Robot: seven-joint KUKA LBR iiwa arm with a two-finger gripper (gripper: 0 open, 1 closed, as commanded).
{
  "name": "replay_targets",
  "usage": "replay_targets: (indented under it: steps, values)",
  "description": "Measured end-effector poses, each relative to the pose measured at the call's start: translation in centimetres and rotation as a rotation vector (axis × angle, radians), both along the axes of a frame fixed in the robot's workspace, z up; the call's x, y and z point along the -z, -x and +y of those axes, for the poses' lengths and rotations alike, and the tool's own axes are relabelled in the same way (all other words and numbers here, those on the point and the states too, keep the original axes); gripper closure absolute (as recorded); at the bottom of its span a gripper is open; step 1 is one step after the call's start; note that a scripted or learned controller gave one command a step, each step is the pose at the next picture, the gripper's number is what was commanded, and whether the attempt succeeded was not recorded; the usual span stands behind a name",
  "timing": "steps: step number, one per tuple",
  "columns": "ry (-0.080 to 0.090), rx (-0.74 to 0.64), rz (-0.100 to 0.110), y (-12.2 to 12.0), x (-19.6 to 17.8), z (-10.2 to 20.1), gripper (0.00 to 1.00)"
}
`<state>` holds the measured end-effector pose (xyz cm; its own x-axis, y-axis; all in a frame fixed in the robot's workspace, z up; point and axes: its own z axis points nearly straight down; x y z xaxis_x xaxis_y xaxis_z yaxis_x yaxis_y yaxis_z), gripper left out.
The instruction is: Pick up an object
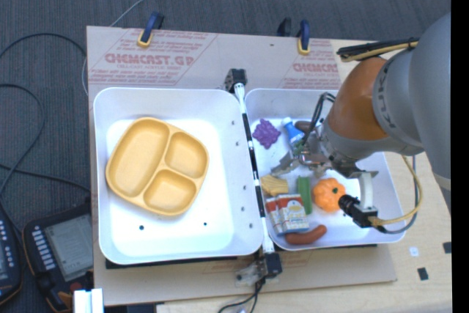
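- Gripper (299,157) was low in the right bin (392,194), w/ arm coming in from the right; whether it was apart or together couldn't be told from this angle, too small & partly hidden under the wrist
- Nothing was seen clamped in it, so no obj counted as picked; judged the pick as not yet done
- Gripper tip sat just above a pale yellow item (274,185), which looked like the nearest candidate; touching or just apart, couldn't tell
- Orange pumpkin-like toy (327,194) lay just beside the gripper, toward the near side of the bin, partly under the wrist hardware
- Green piece (303,196) stood betw the yellow item & the orange toy
- Red-and-white box (286,214) lay near the front wall, w/ a brown sausage-shaped toy (305,234) just in front of it
- Purple grape-like cluster (266,133) & a blue item (293,132) lay toward the far side of the bin, near the gripper but apart from it
- Left bin (117,231) held a yellow 3-compartment tray (157,166), compartments bare, well apart from the arm
- Left to do, as judged: close on one obj, lift it clear of the clutter; crowding near the gripper could mean a slip or a double grab
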<state>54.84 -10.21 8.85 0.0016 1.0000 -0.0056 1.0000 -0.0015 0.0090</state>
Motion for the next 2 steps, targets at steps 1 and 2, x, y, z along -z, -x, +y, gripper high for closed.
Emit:
replay_targets:
  steps: [1, 2]
  values:
    - [-0.002, -0.001, -0.003, -0.14, -1.09, 0.1, 1.0]
    - [-0.002, -0.001, -0.002, -0.12, -1.08, 0.1, 0.0]
